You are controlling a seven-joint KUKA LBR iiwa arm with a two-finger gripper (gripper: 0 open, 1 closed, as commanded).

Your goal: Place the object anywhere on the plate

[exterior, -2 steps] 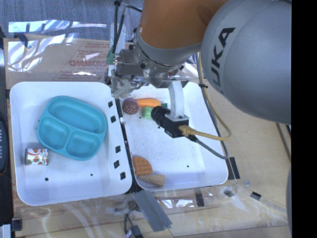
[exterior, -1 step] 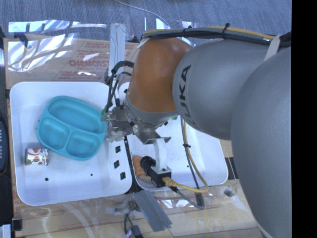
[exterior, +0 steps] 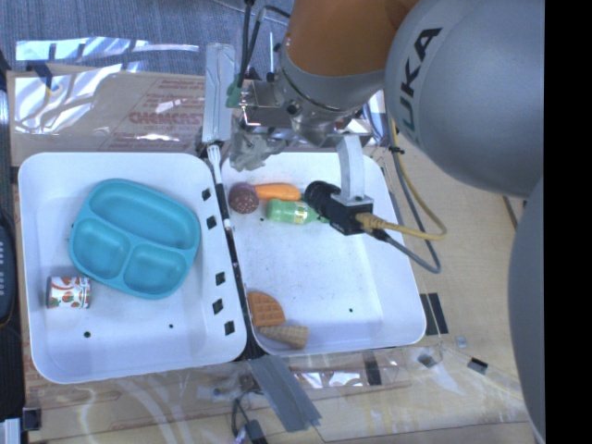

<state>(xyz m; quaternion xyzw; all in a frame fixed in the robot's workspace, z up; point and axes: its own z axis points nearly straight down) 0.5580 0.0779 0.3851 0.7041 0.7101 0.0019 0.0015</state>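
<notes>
Pale wooden counter (exterior: 481, 294) carries 2 shallow white bins side by side. In the left bin (exterior: 120, 336) lies a blue plate (exterior: 134, 239) with 3 compartments, none of them filled, and a small printed can (exterior: 67, 291) just beside its near-left corner. The end effector (exterior: 248, 154) hangs over the far-left corner of the right bin (exterior: 333, 285); whether it is open or closed I cannot tell, and nothing is seen held in it.

Closest below it sits a brown ball (exterior: 243, 199), probably the thing to be moved, with an orange carrot (exterior: 277, 192) right beside it and a green piece (exterior: 289, 213) next to that. A waffle (exterior: 265, 308) and a tan roll (exterior: 285, 336) lie well apart at the near edge.

The ball looks like toy food: likely light, stiff and smooth. It may roll or slip out of a pinch, so take it across its widest middle, from the side away from the carrot.
</notes>
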